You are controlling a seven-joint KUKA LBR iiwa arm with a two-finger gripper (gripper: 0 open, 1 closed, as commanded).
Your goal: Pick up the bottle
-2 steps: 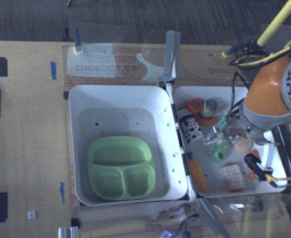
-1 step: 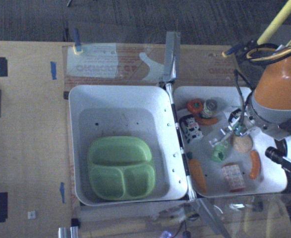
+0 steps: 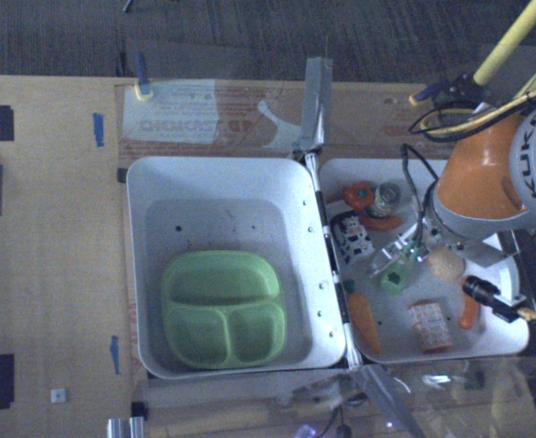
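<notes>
Right shallow white bin [image 3: 516, 336]: clutter spread loose across its floor, so each item can be approached from above. The likeliest bottle is the red and orange plastic bottle with a grey cap [image 3: 373, 201], lying on its side near the bin's far edge; identity not certain. The grey two-finger gripper [image 3: 403, 255] hangs over mid-bin, just above a small green block [image 3: 395, 277], apart from the bottle. Claw opening: cannot tell. The green divided plastic plate [image 3: 222, 307] sits in the left white bin [image 3: 149, 185], towards its near edge

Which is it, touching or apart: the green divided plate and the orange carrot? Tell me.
Apart. The camera view shows the green plate in the left bin and the carrot in the right bin, with both bin walls between them.
</notes>
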